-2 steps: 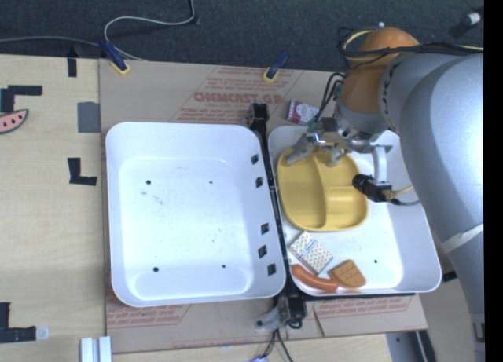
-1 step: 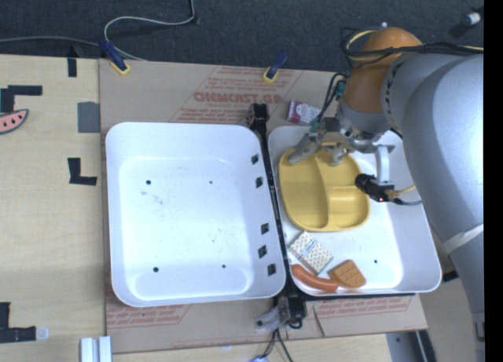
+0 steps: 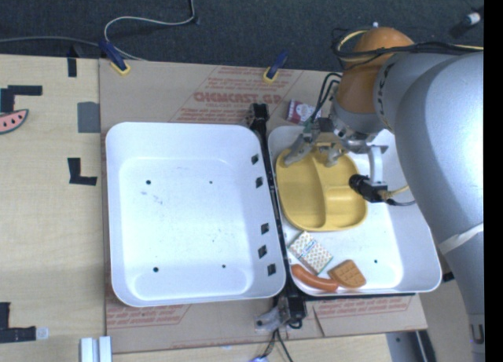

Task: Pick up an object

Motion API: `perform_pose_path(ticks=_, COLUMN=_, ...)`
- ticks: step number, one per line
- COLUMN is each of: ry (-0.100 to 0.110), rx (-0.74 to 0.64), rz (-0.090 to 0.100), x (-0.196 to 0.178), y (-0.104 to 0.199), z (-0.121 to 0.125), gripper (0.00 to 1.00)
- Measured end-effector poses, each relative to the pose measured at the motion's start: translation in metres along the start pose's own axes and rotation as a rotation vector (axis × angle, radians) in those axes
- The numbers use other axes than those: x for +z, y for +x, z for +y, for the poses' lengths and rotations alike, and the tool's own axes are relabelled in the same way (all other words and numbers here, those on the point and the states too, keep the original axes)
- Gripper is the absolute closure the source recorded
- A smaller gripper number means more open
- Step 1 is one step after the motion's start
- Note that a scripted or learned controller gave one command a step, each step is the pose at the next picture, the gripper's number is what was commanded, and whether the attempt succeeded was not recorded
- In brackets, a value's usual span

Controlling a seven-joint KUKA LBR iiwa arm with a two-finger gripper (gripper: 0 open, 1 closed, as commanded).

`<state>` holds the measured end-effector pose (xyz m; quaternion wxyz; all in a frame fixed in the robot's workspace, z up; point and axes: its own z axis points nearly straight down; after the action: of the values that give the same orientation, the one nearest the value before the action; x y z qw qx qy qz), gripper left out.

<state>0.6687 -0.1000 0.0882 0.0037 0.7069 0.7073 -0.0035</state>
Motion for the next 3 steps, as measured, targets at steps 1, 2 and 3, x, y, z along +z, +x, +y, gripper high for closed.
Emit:
perform_pose_path(ticks=1, ry=-0.001, rx=-0.001, rz=0.01, x=0.0, y=-0.007, z=0.001, gripper=0.0)
perform_pose_path(ticks=2, ry=-0.002, rx=-0.002, rz=0.01, x=0.0, y=-0.012, z=0.001, gripper=0.0)
perform_pose_path(ticks=3, ry=-0.009, rx=-0.001, rz=0.005, x=0.0, y=0.004, z=-0.017, gripper=0.0)
